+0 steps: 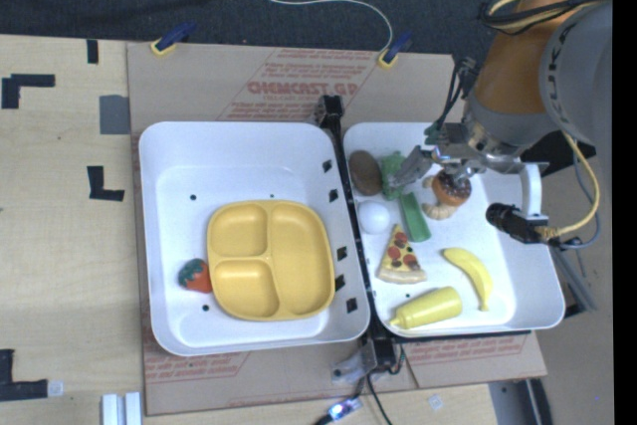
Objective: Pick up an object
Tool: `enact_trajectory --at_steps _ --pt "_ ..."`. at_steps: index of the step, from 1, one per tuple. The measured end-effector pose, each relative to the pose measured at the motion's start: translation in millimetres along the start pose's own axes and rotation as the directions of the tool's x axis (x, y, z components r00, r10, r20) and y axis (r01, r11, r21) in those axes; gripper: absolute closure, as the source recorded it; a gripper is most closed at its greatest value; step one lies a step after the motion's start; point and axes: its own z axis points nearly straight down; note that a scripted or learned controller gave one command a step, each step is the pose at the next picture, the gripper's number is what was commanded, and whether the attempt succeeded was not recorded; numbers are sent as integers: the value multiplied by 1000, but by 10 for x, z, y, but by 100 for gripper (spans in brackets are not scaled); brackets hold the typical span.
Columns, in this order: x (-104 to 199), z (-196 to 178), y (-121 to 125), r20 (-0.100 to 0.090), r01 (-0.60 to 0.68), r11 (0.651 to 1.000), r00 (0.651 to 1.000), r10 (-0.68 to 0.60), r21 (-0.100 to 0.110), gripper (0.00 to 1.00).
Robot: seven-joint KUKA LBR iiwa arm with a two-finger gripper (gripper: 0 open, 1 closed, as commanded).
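Objects for picking lie mostly in the right bin (pixel 537 309), which sits touching the left bin (pixel 159 214) along a black-clipped seam at the middle of the worktop (pixel 60 244). Near the right bin's far left corner rests a brown oval piece (pixel 365 171), and just in front of it a white ball (pixel 375 216). A green stick (pixel 411 209) runs slantwise from the far side toward the front, its upper part passing under the end effector (pixel 418 164). In front of the stick lies a toy pizza slice (pixel 401 257), with a yellow banana (pixel 470 273) to its right and a yellow-green bottle-like piece (pixel 428 307) lying on its side near the front wall. A small brown and tan toy (pixel 445 194) sits just right of the green stick, beneath the wrist hardware.

The end effector hangs over the far left part of the right bin, with one grey finger (pixel 403 170) slanting down toward the green stick and the brown oval piece. Whether its fingers stand apart or together cannot be told from this angle, and nothing is visibly caught between them. The grey arm with its orange band (pixel 513 65) enters from the right.

The left bin carries a yellow divided plate (pixel 269 259) with three compartments, and a small red and green strawberry-like toy (pixel 194 275) touches the plate's left edge. Cardboard (pixel 289 85) lies beneath both bins.
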Motion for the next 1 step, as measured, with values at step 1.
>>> enact_trajectory --at_steps 1 --pt "0 -80 30 1 3 1000 1000 -3 -14 0"
